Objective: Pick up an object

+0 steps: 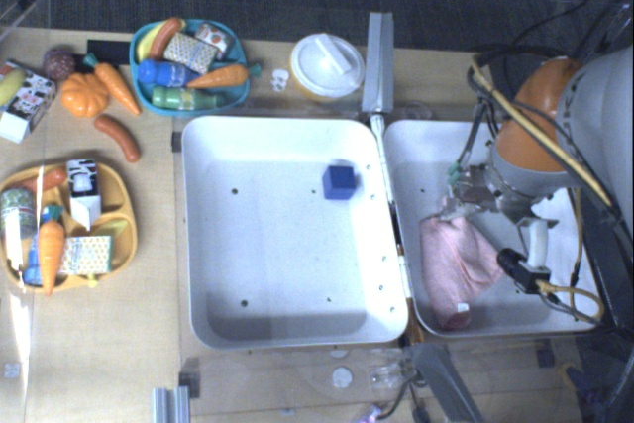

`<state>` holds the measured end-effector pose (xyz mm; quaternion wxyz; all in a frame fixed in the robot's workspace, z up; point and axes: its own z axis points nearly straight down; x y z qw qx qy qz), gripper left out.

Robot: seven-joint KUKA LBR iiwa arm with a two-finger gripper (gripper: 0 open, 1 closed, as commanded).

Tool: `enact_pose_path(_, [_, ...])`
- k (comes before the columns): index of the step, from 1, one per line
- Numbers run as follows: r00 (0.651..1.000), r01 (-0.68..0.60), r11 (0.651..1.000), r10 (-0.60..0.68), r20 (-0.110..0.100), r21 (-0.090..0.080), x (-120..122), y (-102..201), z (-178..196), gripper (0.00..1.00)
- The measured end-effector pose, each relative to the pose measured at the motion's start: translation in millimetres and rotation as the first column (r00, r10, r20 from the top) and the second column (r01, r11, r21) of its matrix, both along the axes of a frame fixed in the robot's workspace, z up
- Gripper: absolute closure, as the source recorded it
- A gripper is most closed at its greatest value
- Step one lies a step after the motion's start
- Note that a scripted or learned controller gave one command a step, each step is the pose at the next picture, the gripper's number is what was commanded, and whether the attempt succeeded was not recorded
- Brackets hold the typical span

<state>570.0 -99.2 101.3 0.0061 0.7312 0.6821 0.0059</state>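
Observation:
A small blue cube (340, 181) lies in the left white bin (228, 253), toward its upper right. A crumpled pink cloth (454, 263) lies in the right bin (416, 154), in its lower left part. My gripper (458, 198) reaches down into the right bin from the right, just above the cloth's top edge and touching or nearly touching it. The wrist and cables cover the fingers.
Left of the bins, a blue bowl (188, 64) and a yellow tray (69, 228) hold toy food, with a toy pumpkin (81, 94), carrots and a sausage loose on the bench. A white lidded container (327, 64) stands behind the bins. Cables hang around the arm at right.

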Motion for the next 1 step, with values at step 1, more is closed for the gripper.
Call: enact_pose_path(1, [0.975, -0.222, 0.975, 0.222, -0.016, 0.001, 37.5, 1.1, 163.7, 1.0])
